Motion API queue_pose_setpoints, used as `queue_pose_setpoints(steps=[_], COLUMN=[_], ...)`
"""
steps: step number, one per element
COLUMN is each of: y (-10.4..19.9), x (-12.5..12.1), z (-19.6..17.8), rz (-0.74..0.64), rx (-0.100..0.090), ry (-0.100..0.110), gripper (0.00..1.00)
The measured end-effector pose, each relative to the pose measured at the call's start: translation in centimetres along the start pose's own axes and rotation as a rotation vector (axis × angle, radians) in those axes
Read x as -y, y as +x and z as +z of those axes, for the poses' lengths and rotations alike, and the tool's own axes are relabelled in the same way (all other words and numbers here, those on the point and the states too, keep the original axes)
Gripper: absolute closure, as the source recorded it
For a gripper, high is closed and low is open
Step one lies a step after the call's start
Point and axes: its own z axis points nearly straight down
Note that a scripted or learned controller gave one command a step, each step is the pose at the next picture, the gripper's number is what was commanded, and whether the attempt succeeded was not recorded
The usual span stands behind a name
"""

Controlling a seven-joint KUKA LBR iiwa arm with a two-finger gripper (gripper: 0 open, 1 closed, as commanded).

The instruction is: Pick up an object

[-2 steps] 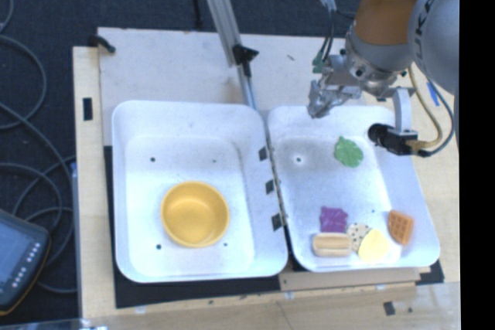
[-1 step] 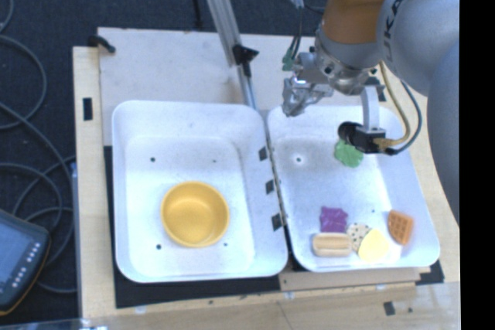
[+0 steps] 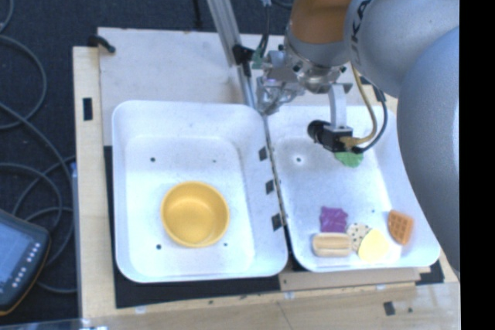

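Bowl (image 3: 195, 213) alone, left bin (image 3: 139, 127).

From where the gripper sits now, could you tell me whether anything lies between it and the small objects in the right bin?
Nothing visible does. The gripper hangs over that bin's far-left corner; the purple piece and its neighbours lie at the near edge, bare floor between.

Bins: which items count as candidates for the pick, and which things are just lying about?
Job:
gripper
yellow bowl
purple piece
green piece
bread roll
waffle
yellow piece

Lying about:
cables
tablet
metal post
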Motion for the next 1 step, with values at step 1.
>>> queue_pose_setpoints(steps=[1], y=[3.98], x=[-0.83], z=[3.27], rz=[0.001], rx=[0.000], ry=[0.005], gripper=[1.00])
